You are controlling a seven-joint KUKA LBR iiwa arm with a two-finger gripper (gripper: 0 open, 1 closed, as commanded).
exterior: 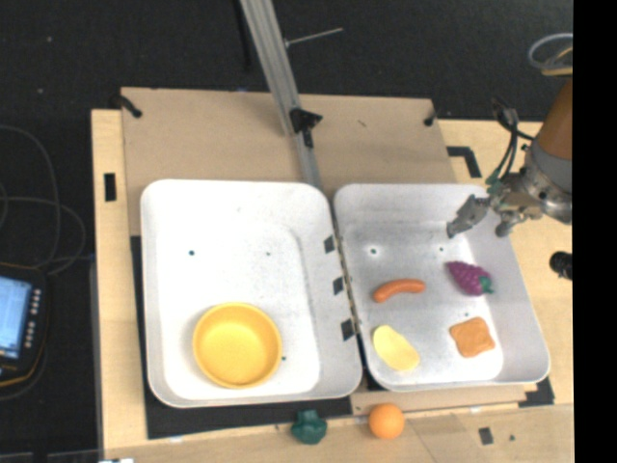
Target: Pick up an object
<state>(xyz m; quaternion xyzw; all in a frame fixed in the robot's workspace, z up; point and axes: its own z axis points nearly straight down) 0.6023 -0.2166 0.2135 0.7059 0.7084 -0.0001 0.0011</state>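
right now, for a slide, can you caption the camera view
Open gripper poised above purple grapes in the right bin; a yellow bowl sits in the left bin.

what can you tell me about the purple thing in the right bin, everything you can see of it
The purple thing looks like a small toy bunch of grapes: a lumpy, dark purple cluster with a bit of green at its right end, probably plastic. It lies flat on the floor of the right bin, in the right half, slightly tilted. Nothing touches it; the orange sausage-like piece lies apart to its left, the toast-coloured square below it. The gripper hovers above it, not holding it.
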